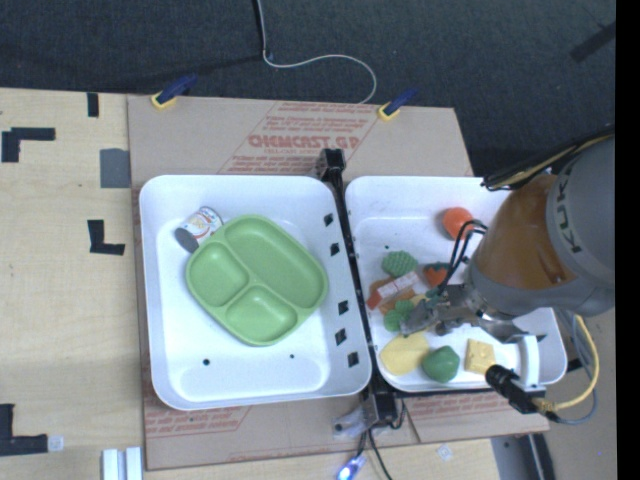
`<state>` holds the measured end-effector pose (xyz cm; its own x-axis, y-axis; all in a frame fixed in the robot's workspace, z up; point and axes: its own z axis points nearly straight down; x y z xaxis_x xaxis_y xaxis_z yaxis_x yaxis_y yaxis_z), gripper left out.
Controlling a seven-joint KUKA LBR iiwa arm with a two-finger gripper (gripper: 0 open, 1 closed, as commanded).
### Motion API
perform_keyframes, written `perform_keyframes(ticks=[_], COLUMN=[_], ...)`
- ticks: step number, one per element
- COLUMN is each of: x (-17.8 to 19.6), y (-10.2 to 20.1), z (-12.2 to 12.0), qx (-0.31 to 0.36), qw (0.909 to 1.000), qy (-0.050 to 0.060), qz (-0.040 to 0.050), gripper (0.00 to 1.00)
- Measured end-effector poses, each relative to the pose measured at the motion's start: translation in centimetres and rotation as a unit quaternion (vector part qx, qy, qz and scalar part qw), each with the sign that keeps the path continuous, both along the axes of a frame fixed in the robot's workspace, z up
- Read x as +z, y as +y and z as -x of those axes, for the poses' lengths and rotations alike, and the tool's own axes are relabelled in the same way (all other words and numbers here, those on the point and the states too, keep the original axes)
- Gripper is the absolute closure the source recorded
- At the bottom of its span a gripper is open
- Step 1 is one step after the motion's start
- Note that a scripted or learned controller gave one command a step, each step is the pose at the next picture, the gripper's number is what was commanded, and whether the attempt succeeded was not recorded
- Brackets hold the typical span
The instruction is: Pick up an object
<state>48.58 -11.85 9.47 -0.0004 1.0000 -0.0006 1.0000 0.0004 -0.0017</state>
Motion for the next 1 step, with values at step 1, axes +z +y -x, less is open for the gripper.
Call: perform_keyframes(ticks=[1], x=[4.2], y=[0.41], z=[-0.19], qx=[0.0], qw=[1.0], qy=[-0.001], qz=[-0.0004], gripper=[1.0])
